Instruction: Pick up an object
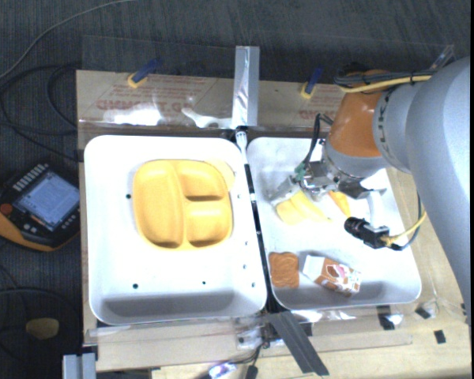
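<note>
The right bin (403, 283) holds a pale yellow object (295, 210) near its middle. A smaller orange-yellow piece (340, 204) lies just right of it. A brown round piece (284, 269) and a white and orange packet (334, 274) lie near the front wall. My gripper (310, 183) is low in the right bin, right above the back edge of the pale yellow object. The arm's wrist covers the part of the bin behind it.
The left bin (110, 290) holds a yellow divided plate (183, 204). A black cable plug (362, 230) hangs off the arm over the right bin. A handheld controller (33, 205) lies on the floor to the left of the bench.
</note>
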